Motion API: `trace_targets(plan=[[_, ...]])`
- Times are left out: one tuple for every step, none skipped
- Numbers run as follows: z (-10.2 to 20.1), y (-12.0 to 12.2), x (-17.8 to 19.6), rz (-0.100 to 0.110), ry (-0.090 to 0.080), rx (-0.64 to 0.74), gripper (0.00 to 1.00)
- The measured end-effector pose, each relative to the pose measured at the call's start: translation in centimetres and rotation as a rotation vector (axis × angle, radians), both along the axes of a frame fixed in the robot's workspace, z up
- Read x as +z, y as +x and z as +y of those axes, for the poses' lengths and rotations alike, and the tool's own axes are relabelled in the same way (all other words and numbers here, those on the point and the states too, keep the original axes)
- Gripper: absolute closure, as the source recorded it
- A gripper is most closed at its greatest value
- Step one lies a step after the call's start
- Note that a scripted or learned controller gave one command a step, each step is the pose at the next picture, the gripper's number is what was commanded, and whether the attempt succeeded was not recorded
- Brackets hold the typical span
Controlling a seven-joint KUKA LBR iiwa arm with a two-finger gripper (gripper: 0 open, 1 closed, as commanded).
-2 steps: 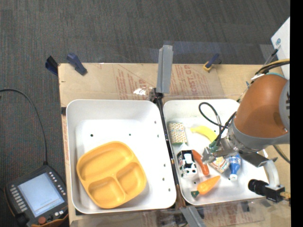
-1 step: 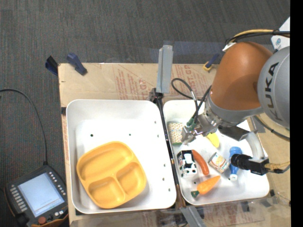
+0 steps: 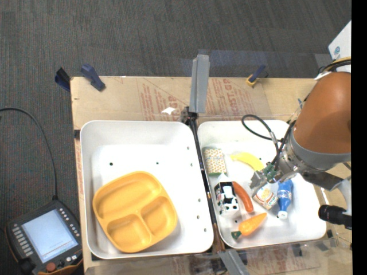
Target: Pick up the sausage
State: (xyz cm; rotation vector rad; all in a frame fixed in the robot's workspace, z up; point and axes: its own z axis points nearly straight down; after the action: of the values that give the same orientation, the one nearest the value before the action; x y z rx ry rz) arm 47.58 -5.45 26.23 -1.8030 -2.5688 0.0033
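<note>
The sausage (image 3: 242, 196) lies in the right bin (image 3: 321, 225), just left of the claw (image 3: 265, 179) and apart from it. It is a short reddish-orange link, slanted, touching the cow toy (image 3: 227, 197) and above the carrot (image 3: 251, 225). Whether the claw is spread or pressed together I cannot tell.

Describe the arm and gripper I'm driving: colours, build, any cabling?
The arm enters from the right as a bulky rounded segment, orange on top with a grey collar below. A black cable loops off its wrist over the right bin. The gripper is a small grey-and-black metal assembly with greenish parts; its finer detail is too small to make out.
</note>
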Motion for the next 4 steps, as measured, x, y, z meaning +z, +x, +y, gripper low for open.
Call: trace_targets(plan=[[8.1, 0.0, -2.2, 0.000, 0.002, 0.442, 1.00], [2.9, 7.3, -1.0, -0.003, 0.002, 0.479, 1.00], [0.5, 8.4, 2.9, -0.004, 0.001, 0.568, 1.00], [4.5, 1.6, -7.5, 0.001, 0.004, 0.657, 1.00]])
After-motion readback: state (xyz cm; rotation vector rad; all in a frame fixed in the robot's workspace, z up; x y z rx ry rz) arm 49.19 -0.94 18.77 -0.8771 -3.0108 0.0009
